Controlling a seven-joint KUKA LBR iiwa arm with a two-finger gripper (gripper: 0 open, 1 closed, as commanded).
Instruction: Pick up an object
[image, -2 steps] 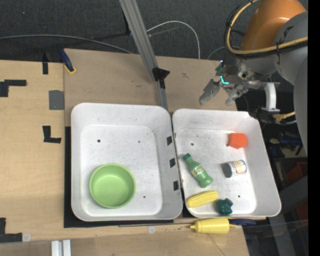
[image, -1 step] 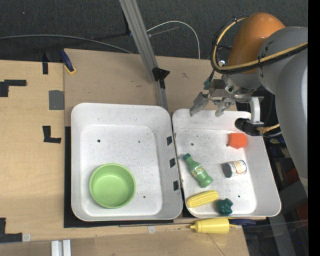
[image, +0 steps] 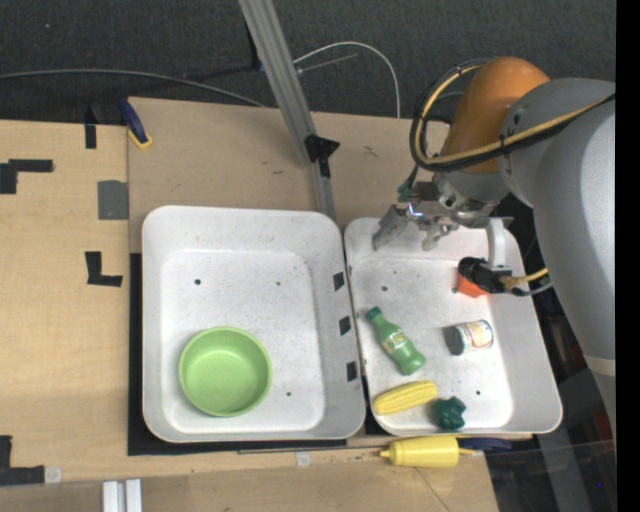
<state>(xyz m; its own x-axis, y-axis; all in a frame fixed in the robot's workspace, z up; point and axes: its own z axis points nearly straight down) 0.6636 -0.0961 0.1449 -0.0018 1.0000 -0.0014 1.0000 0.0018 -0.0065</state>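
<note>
Wooden bench (image: 230, 150) with two white bins on it, and honestly the green bottle (image: 394, 341) looks like the easiest grab, so I'll place everything off that. It's lying flat on the floor of its bin (image: 500, 400), cap end pointing toward the far rim. The gripper (image: 409, 233) hangs out past the bottle's cap end, about over that rim, fingers spread with nothing between them. A corn cob (image: 404, 397) sits just off the bottle's base, and a small can (image: 470, 336) lies off to the side nearer the arm, clear of the bottle.

My take: come down over the middle of the bottle's body and turn the wrist so the fingers straddle it across its width. Stay off the base end so a finger doesn't clip the corn. It's round, so it may roll if one finger lands first.
</note>
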